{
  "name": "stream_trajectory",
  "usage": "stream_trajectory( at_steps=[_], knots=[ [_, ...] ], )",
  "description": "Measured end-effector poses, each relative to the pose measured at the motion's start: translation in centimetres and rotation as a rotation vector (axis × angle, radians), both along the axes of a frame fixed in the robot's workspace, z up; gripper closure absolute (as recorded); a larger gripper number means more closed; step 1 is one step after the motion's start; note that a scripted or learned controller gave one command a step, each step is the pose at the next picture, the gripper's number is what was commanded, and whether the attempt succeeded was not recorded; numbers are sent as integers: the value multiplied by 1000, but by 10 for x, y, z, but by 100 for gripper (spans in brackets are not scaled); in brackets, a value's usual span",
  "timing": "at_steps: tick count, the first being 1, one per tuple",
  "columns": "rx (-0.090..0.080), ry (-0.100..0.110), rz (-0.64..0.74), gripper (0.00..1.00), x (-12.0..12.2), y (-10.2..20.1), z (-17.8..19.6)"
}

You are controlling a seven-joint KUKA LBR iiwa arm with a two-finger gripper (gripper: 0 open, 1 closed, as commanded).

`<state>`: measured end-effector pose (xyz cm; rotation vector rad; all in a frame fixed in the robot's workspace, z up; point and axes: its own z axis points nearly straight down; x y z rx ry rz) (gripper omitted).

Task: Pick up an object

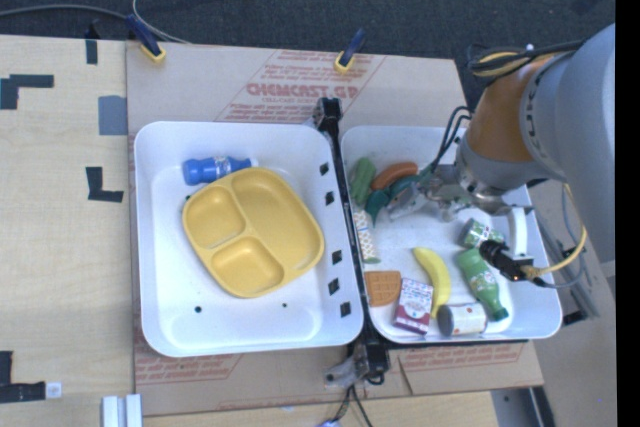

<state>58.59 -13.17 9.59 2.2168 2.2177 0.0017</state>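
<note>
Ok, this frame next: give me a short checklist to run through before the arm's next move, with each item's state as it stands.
1. Gripper over the right bin: ok, it sits low at the bin's upper left.
2. Target near the gripper: ok, a cucumber and an orange sausage lie right beside it.
3. Something between the fingers: cannot tell, clutter hides them.
4. Banana, green bottle and box apart from the gripper: ok, they lie lower in the bin.
5. Left bin items undisturbed: ok, yellow tray and blue bottle lie flat inside.
</note>
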Motion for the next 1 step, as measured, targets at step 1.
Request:
stream_trajectory(
  at_steps=[1],
  knots=[
    [4, 5, 1, 0, 14, -4, -10]
  ],
)
